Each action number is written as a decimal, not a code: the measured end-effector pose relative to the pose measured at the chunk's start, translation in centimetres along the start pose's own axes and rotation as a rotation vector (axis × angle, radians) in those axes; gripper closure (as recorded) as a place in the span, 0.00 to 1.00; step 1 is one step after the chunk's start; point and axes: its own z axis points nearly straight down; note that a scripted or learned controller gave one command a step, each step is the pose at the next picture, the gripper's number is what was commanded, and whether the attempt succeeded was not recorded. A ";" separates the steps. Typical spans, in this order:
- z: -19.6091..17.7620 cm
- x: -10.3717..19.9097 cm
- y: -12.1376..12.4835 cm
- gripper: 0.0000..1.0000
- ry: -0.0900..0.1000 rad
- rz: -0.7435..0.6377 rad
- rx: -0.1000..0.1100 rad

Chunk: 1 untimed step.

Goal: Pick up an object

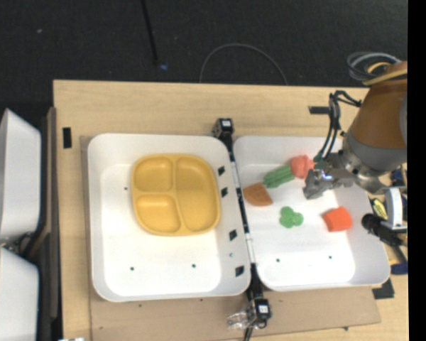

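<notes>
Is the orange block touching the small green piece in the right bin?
Apart. The camera view shows bare white bin floor between the orange block and the small green piece; they lie side by side with a plain gap.

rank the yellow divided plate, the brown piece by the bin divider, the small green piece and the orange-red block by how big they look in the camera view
1. yellow divided plate, by far the largest
2. brown piece
3. orange-red block and small green piece: too close in size to rank
</notes>
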 end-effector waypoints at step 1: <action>-5.7 -1.1 -0.3 1.00 -0.001 0.000 -0.002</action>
